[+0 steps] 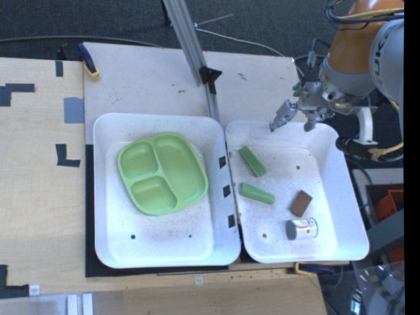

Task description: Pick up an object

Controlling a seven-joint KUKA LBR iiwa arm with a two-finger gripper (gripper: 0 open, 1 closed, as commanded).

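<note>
Over the right bin's (341,176) far rim: gripper (292,121), fingers spread apart, nothing between them. Arm (361,38) above it, orange band up top. Inside the right bin, four things, all loose. Green block (252,161) nearest the gripper, angled. Second green block (256,193) just below the first, apart from it. Brown block (301,203) toward the bin's right side. Small can (301,228) on its side, just below the brown block. Left of the right bin: left bin (105,195), holding a green divided plate (163,172).
</note>
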